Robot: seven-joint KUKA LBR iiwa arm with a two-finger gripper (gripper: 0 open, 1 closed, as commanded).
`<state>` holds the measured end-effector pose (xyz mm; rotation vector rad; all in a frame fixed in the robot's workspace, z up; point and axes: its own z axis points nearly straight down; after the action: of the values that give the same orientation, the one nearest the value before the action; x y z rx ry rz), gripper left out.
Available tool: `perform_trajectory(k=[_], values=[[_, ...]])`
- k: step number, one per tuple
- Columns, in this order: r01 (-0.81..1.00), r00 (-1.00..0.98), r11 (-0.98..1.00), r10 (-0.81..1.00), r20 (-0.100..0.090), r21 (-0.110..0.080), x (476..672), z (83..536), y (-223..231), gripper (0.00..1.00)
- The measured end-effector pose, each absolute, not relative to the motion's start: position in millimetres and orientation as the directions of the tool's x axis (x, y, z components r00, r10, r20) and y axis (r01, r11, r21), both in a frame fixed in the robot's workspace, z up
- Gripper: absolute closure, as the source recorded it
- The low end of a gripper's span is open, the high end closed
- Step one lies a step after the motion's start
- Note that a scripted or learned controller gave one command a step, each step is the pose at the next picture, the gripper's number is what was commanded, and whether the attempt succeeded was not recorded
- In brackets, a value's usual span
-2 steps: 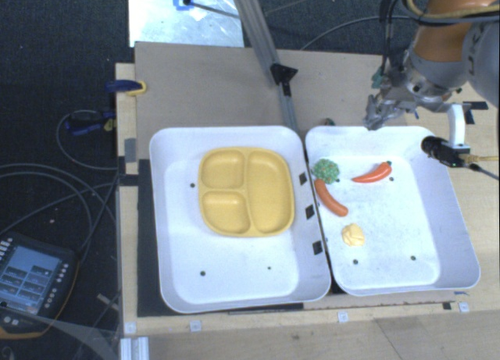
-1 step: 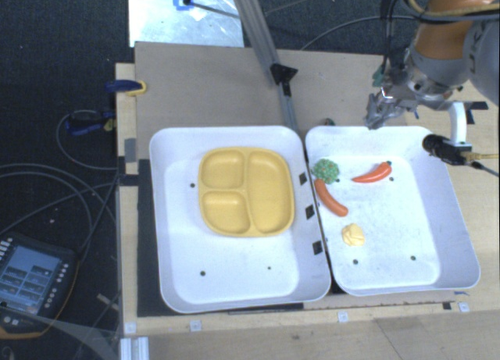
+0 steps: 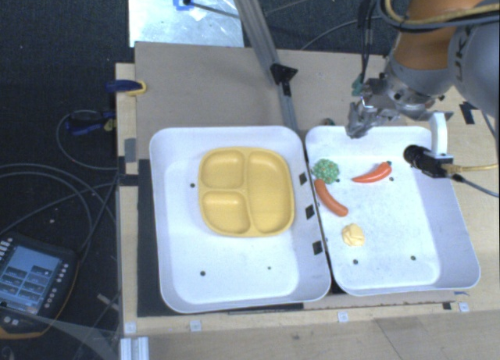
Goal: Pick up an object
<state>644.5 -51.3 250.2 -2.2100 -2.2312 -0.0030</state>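
Observation:
Four small things lie in the right bin (image 3: 437, 233). A green broccoli piece (image 3: 326, 169) sits near its left wall. Just below it lies an orange sausage (image 3: 330, 197), set at a slant. To the right of the broccoli rests a red-orange chili pepper (image 3: 372, 172). A pale yellow lump (image 3: 353, 234) sits toward the bin's middle. My gripper (image 3: 358, 123) hangs over the bin's far left corner, above and behind the broccoli, with nothing visible between its fingers.
The left bin (image 3: 180, 265) holds a yellow divided plate (image 3: 244, 191). A grey metal pole (image 3: 262, 34) slants down to the gap between the bins. A black cable fitting (image 3: 424, 160) juts over the right bin's right side. Cables lie left of the bench.

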Motion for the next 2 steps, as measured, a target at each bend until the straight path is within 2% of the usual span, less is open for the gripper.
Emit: perform_trajectory(k=[1, 2], values=[[1.000, -0.011, 0.011, 1.000, 0.003, 0.000, 618.3, 253, -3, 1.00], [1.000, -0.010, 0.010, 1.000, 0.002, -0.002, 579.3, 256, 36, 1.00]])
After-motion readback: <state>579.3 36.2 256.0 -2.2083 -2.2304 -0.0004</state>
